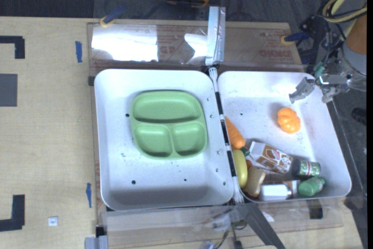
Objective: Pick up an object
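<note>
Two shallow white bins side by side on the tabletop (46, 125): left bin (111, 125) and right bin (256, 87). One green divided tray (169, 123) in the middle of the left bin, three compartments, bare white floor all round it. In the right bin, six or so things: one small orange pumpkin-like toy (288, 119) alone toward the right wall; one carrot (235, 134) along the left wall; one yellow piece (239, 166) below it; one dark bottle (284, 162) lying across the near part; one green piece (311, 186) at the near right corner; a brown piece (254, 181) and a white one (275, 190) crowded against the near edge. Far half of right bin open. Hand (303, 90) over the far right corner, above the orange toy, nothing seen between its fingers; whether spread or closed, cannot tell.
</note>
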You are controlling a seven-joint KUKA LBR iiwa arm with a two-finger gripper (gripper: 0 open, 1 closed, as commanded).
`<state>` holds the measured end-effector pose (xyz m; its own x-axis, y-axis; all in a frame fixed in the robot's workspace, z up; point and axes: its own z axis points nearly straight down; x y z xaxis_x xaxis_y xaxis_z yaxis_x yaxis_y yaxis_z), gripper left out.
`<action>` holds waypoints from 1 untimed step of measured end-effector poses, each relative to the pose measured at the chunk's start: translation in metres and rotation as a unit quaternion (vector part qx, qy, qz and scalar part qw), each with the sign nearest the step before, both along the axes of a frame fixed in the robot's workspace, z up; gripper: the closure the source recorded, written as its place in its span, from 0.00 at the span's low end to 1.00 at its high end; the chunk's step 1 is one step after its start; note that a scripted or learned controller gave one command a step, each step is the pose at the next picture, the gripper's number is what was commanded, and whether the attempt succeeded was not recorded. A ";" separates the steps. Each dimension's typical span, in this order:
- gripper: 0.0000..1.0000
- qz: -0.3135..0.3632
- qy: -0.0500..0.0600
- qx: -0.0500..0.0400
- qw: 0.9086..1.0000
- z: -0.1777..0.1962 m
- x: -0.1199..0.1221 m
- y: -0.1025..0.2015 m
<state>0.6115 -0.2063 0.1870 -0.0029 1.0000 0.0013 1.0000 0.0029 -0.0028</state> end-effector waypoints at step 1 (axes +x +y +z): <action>0.00 -0.024 -0.003 -0.001 1.000 -0.102 -0.017 0.033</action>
